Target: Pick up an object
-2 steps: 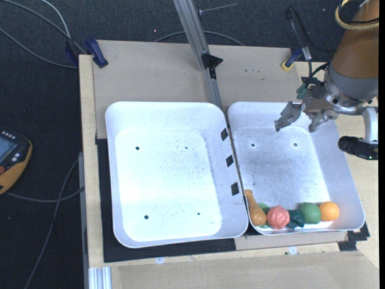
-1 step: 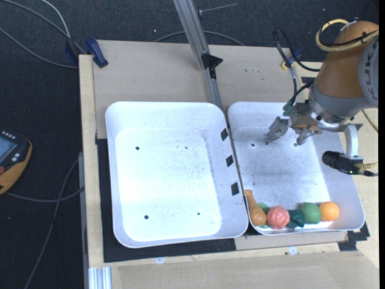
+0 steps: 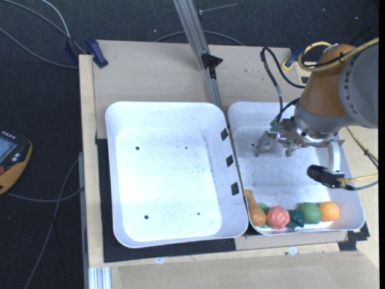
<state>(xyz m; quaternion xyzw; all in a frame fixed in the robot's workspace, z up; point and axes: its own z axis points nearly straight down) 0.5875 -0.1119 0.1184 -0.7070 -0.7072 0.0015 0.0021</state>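
My gripper (image 3: 278,147) hangs over the middle of the right bin (image 3: 264,173), fingers spread open with nothing between them. Along that bin's near wall lies a row of toy food: an orange carrot-like piece (image 3: 255,210), a pink ball (image 3: 277,217), a dark teal piece (image 3: 296,219), a green ball (image 3: 310,212) and an orange ball (image 3: 329,210). The gripper stands well behind this row, apart from every piece.
The left bin (image 3: 165,173) lies beside the right one, with black clips (image 3: 229,160) along the shared wall. A slanted metal bar (image 3: 195,35) rises at the back. A black cable plug (image 3: 322,175) hangs off the wrist over the right bin.
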